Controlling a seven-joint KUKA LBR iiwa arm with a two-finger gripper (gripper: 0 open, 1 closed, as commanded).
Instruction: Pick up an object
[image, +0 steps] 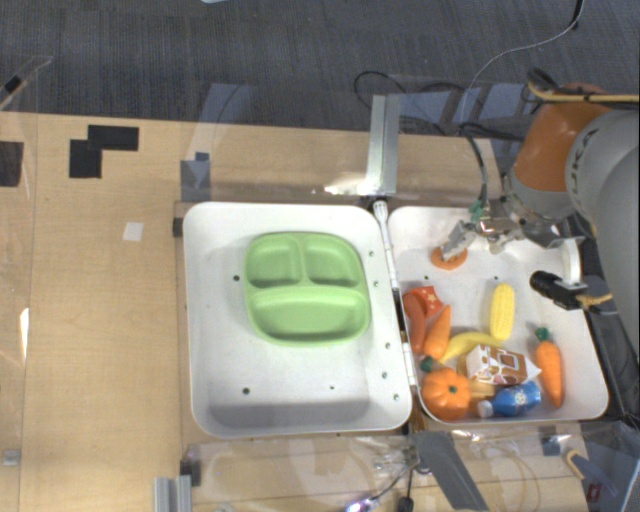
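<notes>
Orange slice (449, 258) directly beneath gripper (462, 238).

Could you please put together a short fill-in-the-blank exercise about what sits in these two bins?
1. The green divided plate lies in the ____ bin.
2. The gripper hangs over a small ____ slice.
3. The corn cob is coloured ____.
4. The pumpkin sits in the right bin's near-____ corner.

Missing words: left; orange; yellow; left
</notes>
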